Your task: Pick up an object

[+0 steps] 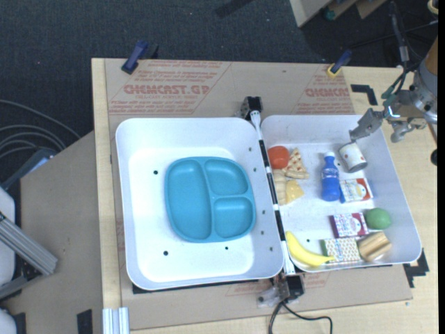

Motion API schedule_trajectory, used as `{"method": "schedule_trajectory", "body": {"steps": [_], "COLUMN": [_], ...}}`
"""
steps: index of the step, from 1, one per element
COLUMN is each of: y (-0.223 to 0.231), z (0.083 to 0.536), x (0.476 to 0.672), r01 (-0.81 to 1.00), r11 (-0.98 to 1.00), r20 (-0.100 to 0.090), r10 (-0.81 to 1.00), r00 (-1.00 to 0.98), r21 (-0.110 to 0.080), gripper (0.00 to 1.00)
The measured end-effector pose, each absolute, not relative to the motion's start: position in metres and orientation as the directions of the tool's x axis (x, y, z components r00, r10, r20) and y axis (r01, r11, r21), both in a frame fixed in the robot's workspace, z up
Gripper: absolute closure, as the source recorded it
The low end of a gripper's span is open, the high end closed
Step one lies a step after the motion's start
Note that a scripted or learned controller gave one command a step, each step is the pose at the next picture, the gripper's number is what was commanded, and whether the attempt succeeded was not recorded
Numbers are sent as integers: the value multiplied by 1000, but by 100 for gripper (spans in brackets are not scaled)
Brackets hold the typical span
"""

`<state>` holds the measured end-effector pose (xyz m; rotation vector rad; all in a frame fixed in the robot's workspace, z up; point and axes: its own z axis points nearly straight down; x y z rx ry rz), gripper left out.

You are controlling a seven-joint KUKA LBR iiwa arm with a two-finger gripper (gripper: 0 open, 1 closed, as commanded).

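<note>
My gripper (382, 129) hangs over the far right corner of the right bin (402, 186), fingers spread open with nothing between them. Just below its left finger lies a small white can (352, 157) on its side. A blue bottle (330, 178) stands next to the can, with a red and white carton (357, 189) beside it. Nearer the front are a green fruit (377, 218), a purple box (348, 224), a bread roll (375, 245), a patterned box (341, 250) and a banana (306, 252). A red tomato (278, 156), a pizza slice (297, 163) and a yellow piece (293, 192) lie by the left wall.
The left bin (139, 152) holds a blue divided plate (210, 198). Both bins rest on a cardboard sheet (174, 89) clipped at its far edge. Cables lie on the floor at left.
</note>
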<state>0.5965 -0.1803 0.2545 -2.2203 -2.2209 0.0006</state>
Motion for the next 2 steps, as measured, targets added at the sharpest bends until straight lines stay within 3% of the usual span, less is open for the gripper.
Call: {"method": "schedule_trajectory", "body": {"steps": [1, 2], "y": [-199, -105], "z": [107, 85], "x": [599, 617], "r01": [1000, 1000], "r11": [1, 2], "r20": [-1, 3], "r10": [1000, 1000], "r00": [-1, -2], "r21": [14, -2], "gripper": [0, 0]}}
